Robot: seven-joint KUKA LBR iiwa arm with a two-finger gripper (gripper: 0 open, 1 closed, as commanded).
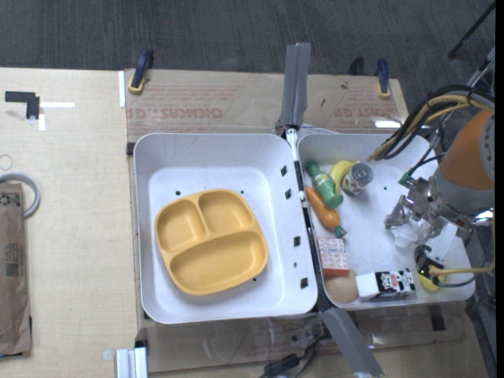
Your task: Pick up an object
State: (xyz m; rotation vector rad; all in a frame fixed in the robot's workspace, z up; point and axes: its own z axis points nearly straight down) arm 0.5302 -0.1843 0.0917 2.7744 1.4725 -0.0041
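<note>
Objects: none held | gripper (409, 220): fingers spread, over right bin (370, 270) floor

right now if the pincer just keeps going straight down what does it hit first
Most likely bare floor of the right bin. The pincer hangs over an open patch, apart from the carrot and the box. Depth is hard to judge from this slant.

We could not tell how the gripper (407, 223) stood; its metal parts blurred together over the right bin (370, 250). The arm (472, 164) ran off the right edge, and a brown paper bag (12, 274) was cut by the left edge.
</note>
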